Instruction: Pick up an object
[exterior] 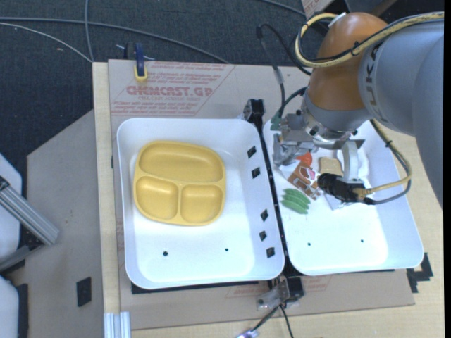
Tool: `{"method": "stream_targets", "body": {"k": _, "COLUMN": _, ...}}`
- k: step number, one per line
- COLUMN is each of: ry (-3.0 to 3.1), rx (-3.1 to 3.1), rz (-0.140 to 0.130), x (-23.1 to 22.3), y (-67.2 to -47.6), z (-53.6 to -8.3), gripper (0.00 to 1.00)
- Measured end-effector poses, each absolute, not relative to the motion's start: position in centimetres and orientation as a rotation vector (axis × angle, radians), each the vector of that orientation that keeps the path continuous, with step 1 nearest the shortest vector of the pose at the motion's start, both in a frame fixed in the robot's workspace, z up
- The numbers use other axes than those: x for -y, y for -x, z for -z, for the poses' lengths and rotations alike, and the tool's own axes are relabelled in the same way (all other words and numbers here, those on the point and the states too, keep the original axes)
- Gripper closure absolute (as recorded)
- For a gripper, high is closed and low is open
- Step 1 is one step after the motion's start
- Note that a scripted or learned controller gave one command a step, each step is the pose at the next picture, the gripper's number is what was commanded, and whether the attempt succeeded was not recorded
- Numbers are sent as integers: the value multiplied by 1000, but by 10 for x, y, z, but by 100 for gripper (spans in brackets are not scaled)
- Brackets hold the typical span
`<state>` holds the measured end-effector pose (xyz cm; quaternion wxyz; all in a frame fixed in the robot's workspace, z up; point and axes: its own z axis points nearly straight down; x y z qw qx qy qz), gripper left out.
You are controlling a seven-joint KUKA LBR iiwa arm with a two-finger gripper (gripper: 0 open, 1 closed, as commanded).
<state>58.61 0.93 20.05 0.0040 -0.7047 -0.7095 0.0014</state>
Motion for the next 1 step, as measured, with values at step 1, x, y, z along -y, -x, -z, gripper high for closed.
{"method": "stream_targets", "body": {"k": 1, "ry": 2207, "rx": 2224, "rz": -6, "x": -69, "y": -563, "z": -208, "gripper": 100}}
